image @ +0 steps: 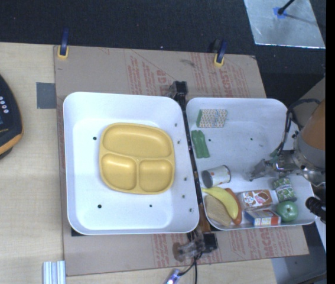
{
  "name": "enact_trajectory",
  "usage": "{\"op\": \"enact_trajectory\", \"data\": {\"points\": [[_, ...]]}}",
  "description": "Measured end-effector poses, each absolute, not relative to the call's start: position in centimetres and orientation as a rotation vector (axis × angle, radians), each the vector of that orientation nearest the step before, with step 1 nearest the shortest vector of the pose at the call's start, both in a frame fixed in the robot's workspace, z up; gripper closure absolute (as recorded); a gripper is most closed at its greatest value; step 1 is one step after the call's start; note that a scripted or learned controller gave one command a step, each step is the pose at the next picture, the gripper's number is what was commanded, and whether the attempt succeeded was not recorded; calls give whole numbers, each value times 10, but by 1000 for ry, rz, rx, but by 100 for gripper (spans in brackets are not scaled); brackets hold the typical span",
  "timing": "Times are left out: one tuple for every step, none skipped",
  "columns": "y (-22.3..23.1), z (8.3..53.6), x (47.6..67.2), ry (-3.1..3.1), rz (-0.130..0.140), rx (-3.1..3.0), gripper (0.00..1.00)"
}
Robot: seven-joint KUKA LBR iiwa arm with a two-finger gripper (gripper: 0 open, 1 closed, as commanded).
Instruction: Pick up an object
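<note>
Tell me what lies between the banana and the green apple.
In the camera view, a small red-and-white carton lies between the banana and the green apple, with another small box just below it.

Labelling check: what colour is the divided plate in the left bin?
Yellow, plain: the three-compartment plastic plate, seen clearly in the camera view.

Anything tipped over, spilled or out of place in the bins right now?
No spill or damage. The white cup lies on its side in the right bin, beside the banana. The small items crowd that bin's near edge. The yellow divided plate sits flat in the left bin.
</note>
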State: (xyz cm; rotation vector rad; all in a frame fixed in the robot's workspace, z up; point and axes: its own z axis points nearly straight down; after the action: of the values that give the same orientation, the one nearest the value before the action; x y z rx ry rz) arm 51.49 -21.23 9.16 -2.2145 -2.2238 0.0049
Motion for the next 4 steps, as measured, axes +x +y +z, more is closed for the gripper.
{"op": "enact_trajectory", "data": {"points": [[-94,92,552,-2229,4,-2212,0],[-118,92,559,-2222,3,-2218,0],[-129,92,523,-2225,5,-2213,0],[-130,102,524,-2228,8,-2210,100]]}}
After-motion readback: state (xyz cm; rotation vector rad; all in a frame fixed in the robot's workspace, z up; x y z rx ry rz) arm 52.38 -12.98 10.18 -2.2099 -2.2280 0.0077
